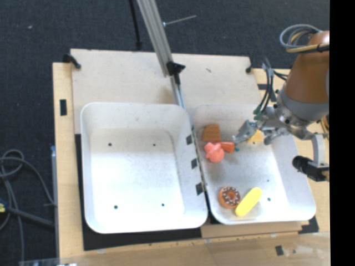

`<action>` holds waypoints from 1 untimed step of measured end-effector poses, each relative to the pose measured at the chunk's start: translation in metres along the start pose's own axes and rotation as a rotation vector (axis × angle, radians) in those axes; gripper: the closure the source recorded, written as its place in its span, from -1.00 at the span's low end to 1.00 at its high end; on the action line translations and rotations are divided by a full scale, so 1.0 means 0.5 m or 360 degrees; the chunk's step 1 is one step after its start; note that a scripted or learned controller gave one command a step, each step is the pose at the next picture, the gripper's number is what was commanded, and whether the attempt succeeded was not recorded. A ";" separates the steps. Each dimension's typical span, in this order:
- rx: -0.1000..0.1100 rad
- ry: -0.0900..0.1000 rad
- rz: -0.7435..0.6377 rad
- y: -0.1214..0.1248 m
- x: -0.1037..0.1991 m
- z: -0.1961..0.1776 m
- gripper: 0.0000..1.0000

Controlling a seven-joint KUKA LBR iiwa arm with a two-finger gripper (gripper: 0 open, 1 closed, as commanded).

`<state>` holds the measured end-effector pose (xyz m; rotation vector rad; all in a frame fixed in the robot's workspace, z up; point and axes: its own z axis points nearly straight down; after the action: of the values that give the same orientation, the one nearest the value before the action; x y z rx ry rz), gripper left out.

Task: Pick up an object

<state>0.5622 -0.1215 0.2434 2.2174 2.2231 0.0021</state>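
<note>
Two shallow white bins lie mid-frame. My gripper (250,133) hangs over the right bin (288,173), fingers spread, grasping nothing. Left of it: pink-orange plastic toy (216,150), brown block (211,132). Lower down: yellow oblong piece (248,201) touching sprinkled doughnut (228,197).

Arm (306,82) is seen at frame's right edge, mid-height, orange band uppermost, wrist angled down-left. Gripper (249,134) is pointed left; fingers appear spread apart.
</note>
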 end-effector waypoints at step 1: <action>-0.0001 0.0000 0.0005 0.000 -0.001 0.000 -1.00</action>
<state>0.5622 -0.1220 0.2434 2.2205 2.2190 0.0028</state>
